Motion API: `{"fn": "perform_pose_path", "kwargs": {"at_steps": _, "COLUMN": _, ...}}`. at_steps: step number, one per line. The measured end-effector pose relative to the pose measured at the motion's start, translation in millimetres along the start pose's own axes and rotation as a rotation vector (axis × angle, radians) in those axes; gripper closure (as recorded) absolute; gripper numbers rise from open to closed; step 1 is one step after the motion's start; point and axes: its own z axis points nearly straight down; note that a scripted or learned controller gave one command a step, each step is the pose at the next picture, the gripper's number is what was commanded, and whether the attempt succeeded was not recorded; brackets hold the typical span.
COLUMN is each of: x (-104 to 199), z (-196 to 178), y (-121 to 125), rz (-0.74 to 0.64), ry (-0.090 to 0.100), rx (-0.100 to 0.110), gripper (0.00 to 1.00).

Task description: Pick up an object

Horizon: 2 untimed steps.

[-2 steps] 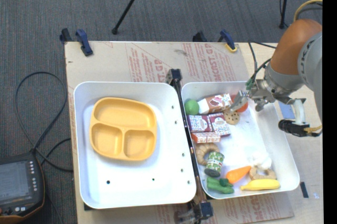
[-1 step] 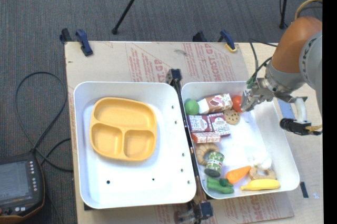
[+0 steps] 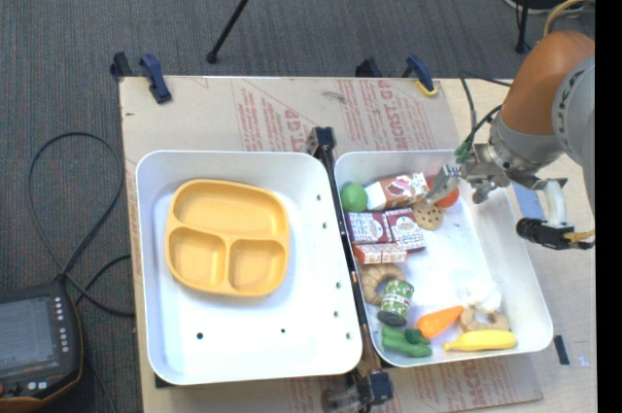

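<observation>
- Desk (image 3: 292, 110) of brown board carries two shallow white bins side by side, clamped at the far edge.
- Left bin (image 3: 185, 348) holds one yellow plate (image 3: 229, 237) with three compartments, lying flat toward its left half.
- Right bin (image 3: 520, 280) holds a crowd of small things, mostly along its left wall and near corner.
- Green ball (image 3: 354, 196) sits at the far left of that bin, touching a red and white packet (image 3: 400, 189).
- Two dark red cartons (image 3: 384, 227) lie just below the packet, with a smaller box (image 3: 380, 254) under them.
- Round cookie (image 3: 427, 215) lies just beside the cartons, close under the gripper (image 3: 465, 181).
- Green can (image 3: 397, 301) stands near the bin's middle left, next to a brownish ring-shaped piece (image 3: 375, 280).
- Carrot (image 3: 439, 320), banana (image 3: 480, 340) and a green vegetable (image 3: 405, 342) lie along the near edge.
- Arm (image 3: 544, 100) reaches in from the right, its gripper low over the far part of the right bin, by the packet's right end.
- Whether the gripper is parted or clenched I cannot tell; nothing is clearly seen between its tips.
</observation>
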Motion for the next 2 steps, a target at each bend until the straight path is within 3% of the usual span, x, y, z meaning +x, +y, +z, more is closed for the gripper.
{"fn": "perform_pose_path", "kwargs": {"at_steps": 1, "x": -15.6, "z": 32.4, "y": 2.1, "rz": 0.011, "ry": 0.008, "rx": -0.011, "gripper": 0.00}}
{"fn": "perform_pose_path", "kwargs": {"at_steps": 2, "x": -16.6, "z": 25.8, "y": -0.2, "rz": 0.007, "ry": 0.007, "rx": 0.003, "gripper": 1.00}}
